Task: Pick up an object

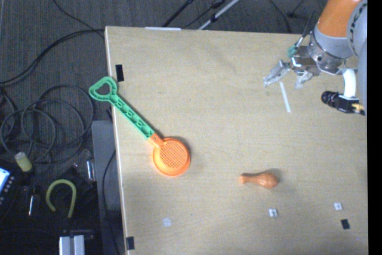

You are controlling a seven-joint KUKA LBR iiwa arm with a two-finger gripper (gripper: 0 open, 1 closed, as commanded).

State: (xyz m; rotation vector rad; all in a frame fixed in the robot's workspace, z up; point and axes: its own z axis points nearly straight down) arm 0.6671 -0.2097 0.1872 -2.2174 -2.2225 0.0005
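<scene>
A toy sieve with a green handle (pixel 125 109) and an orange mesh head (pixel 171 156) lies on the left part of the tan bench top (pixel 227 68). A small orange gourd-shaped piece (pixel 261 179) lies lower, right of centre. A thin white stick (pixel 285 98) lies just below my gripper (pixel 287 77). The gripper hovers at the upper right with its two fingers spread open and nothing between them. It is far from the sieve and the orange piece.
The arm's orange band (pixel 340 12) and a black fitting (pixel 340 101) stand at the right edge. Small markers (pixel 273 212) dot the bench's lower right. Cables (pixel 42 122) and a green hook (pixel 61 194) lie on the floor left of the bench.
</scene>
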